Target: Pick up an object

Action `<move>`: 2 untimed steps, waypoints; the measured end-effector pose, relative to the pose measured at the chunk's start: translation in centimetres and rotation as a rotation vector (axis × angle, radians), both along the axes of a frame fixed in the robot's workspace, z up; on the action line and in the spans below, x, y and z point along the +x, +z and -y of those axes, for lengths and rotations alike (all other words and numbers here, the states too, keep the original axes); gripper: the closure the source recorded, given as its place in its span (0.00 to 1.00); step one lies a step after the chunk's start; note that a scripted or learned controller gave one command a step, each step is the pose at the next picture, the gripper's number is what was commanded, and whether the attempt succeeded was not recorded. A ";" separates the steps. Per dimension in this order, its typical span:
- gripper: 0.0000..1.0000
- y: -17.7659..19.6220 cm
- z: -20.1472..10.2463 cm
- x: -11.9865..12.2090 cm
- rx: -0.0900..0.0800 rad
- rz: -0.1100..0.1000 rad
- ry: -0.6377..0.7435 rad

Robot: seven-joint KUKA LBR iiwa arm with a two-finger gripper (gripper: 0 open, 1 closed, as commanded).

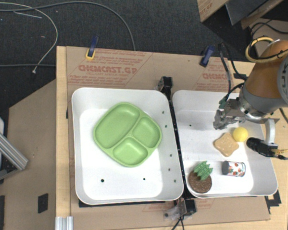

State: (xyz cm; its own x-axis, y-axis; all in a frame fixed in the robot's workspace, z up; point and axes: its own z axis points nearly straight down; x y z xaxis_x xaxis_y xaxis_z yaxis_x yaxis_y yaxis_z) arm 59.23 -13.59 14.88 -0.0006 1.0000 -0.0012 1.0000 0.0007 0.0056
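Gripper [224, 118] low in right bin [195, 107], seemingly beside lemon [239, 134]

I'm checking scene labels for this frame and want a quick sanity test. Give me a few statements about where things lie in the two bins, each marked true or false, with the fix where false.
1. The green divided plate lies in the left bin. True.
2. The yellow ball lies on the green plate. False: it lies in the right bin, beside the tan sponge-like piece.
3. The small potted plant sits near the right bin's front edge. True.
4. The red and white can stands upright in the left bin. False: it lies on its side in the right bin.
5. The gripper hangs over the right bin, near the yellow ball. True.
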 end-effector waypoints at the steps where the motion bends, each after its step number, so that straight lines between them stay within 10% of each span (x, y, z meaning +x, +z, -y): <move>1: 1.00 4.7 -0.8 -0.1 0.000 0.001 0.001; 2: 1.00 9.1 -0.8 0.2 0.000 0.000 0.001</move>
State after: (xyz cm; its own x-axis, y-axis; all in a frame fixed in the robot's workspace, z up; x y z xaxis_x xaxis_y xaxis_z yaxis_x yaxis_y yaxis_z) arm 59.41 -12.76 23.94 -0.0014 1.0000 -0.0010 1.0000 0.0014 0.0051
